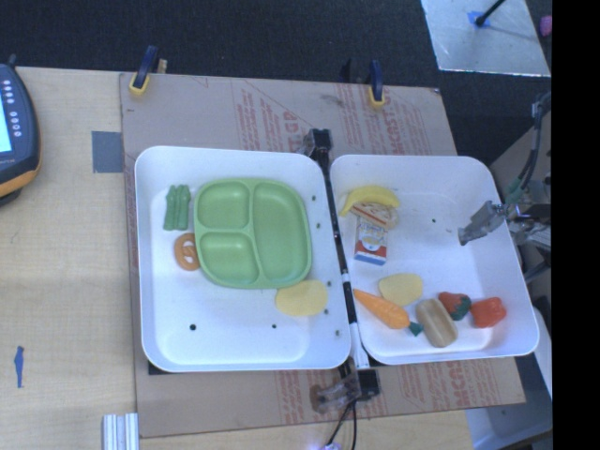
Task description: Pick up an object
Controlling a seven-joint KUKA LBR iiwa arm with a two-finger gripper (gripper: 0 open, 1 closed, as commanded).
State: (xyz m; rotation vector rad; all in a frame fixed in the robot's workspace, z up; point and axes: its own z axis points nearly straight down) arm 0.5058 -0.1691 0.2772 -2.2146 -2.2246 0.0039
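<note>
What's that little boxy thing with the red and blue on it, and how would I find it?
Look in the right-hand white bin, near its upper left corner. Just below the yellow banana lies a small carton, the one flat-sided, printed thing there; the toy foods around it are rounded.

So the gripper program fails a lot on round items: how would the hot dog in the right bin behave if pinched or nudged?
The hot dog looks like a rounded cylinder, so it would probably roll sideways if nudged. Its smooth toy-like surface may slip from a pinch. It lies close against the carrot and strawberry, which may crowd the gripper.
</note>
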